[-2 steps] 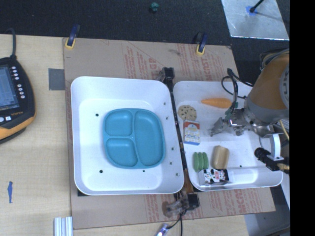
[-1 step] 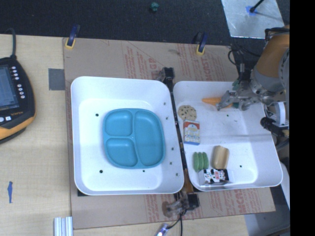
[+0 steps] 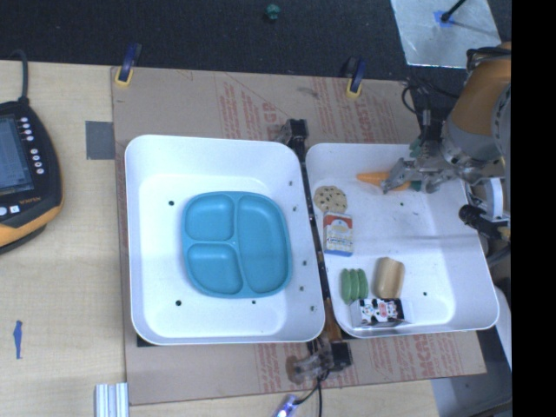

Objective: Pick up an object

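A black and orange pendant (image 3: pixel 22 176) lay at the bench's left edge. The left bin (image 3: pixel 156 159) held a blue divided plate (image 3: pixel 235 243) near its middle. In the right bin (image 3: pixel 452 259), a cookie (image 3: pixel 330 199) and a small carton (image 3: pixel 338 234) sat along the left wall; a green pod (image 3: pixel 353 284), a tan roll (image 3: pixel 387 276) and a black-and-white packet (image 3: pixel 380 310) lay toward the near left corner. An orange carrot (image 3: pixel 373 179) rested by the far wall, just beside the gripper (image 3: pixel 413 179). Whether the claw stood wide or narrow, I could not tell.
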Controlling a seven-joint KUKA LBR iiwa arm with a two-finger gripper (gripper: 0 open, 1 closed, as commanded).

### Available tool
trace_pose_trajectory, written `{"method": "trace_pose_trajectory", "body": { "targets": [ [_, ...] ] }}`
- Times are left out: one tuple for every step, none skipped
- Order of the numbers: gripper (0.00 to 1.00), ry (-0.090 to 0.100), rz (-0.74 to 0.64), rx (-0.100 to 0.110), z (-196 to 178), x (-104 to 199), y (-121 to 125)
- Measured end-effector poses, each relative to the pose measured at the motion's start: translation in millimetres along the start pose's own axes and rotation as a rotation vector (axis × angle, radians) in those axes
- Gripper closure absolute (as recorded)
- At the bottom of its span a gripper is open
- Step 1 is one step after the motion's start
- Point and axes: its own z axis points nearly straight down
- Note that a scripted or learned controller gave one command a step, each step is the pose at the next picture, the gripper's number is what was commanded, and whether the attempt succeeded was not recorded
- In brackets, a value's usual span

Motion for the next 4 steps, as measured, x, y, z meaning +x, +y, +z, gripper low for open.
{"method": "trace_pose_trajectory", "body": {
  "targets": [
    [0.0,-0.001,0.0,-0.002,-23.6,-0.7,0.2],
    [0.0,0.001,0.002,-0.003,-117.9,66.3,-17.0],
    [0.0,0.001,0.003,0.004,-72.0,95.4,-130.9],
    [0.0,0.0,0.004,0.002,1.5,50.3,-69.1]
  ]
}}
